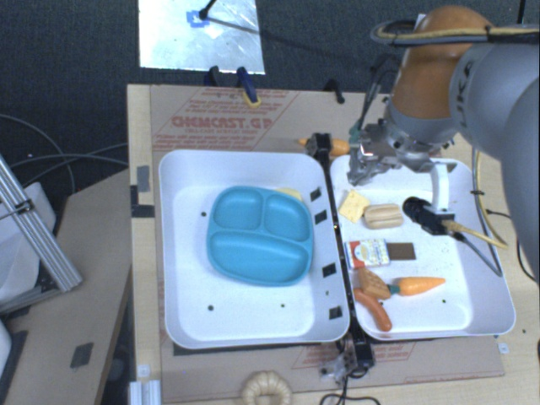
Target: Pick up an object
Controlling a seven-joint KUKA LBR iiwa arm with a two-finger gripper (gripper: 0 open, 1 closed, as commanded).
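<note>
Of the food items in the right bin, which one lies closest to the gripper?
The yellow cheese wedge, just below the gripper in the right bin. The bread roll, carrot and sausage lie farther toward the bin's near edge.

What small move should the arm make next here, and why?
Probably a short drop straight down and slightly forward onto the cheese. The gripper hangs over the right bin's back left corner with nothing seen in it, and the cheese lies just below, nearer than the bread or the carrot.
</note>
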